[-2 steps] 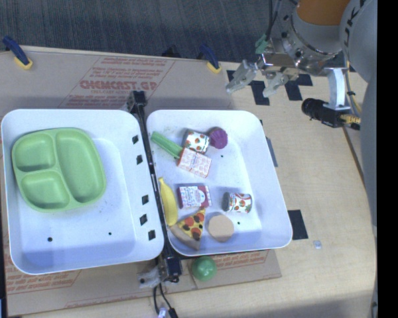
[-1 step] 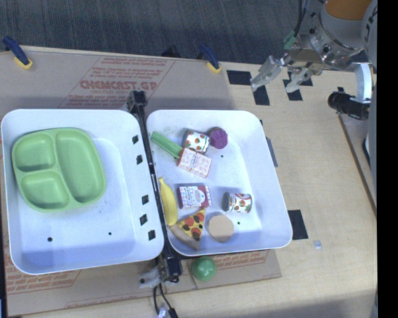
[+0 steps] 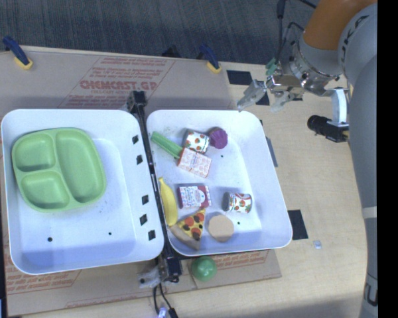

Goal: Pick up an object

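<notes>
The right bin (image 3: 273,197) holds several small things: a green stick (image 3: 164,143), a small can (image 3: 196,140), a purple lump (image 3: 218,137), a red and white packet (image 3: 196,164), a banana (image 3: 167,201), a second packet (image 3: 194,195), another can (image 3: 239,203), a pizza slice (image 3: 191,228) and a tan disc (image 3: 220,227). My gripper (image 3: 264,98) hangs past the bin's far right corner, over the bench and above bin level. Its fingers stand apart, open, with nothing between them.
In the left bin (image 3: 119,237) lies a green divided plate (image 3: 56,167). A green ball (image 3: 203,267) sits outside the bins on the cardboard at the front. Black clips run along the seam between the bins.
</notes>
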`<state>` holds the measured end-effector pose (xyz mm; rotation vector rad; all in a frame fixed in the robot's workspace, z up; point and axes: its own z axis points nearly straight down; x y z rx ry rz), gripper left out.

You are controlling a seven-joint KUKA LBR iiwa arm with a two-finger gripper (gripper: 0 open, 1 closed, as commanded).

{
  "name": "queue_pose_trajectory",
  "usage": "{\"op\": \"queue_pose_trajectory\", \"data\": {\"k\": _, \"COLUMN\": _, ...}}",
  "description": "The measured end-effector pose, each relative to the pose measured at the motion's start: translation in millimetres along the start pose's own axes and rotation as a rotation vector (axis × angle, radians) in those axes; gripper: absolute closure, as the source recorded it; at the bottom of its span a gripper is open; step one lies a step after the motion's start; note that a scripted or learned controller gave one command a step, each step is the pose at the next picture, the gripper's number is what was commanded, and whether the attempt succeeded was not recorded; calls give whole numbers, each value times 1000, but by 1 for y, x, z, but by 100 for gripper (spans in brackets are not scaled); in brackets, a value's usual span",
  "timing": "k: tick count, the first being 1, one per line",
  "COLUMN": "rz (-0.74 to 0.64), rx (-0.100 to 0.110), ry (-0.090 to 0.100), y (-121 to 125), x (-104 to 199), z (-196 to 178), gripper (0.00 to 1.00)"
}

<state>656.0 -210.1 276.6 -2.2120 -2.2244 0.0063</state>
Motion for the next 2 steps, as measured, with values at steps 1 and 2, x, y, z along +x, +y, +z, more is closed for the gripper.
{"op": "queue_pose_trajectory", "data": {"k": 1, "rz": 0, "rx": -4, "ry": -1, "y": 1, "x": 0, "z": -2, "gripper": 0}}
{"op": "queue_pose_trajectory", "data": {"k": 2, "rz": -1, "rx": -6, "ry": 0, "y": -44, "x": 47, "z": -35, "gripper": 0}}
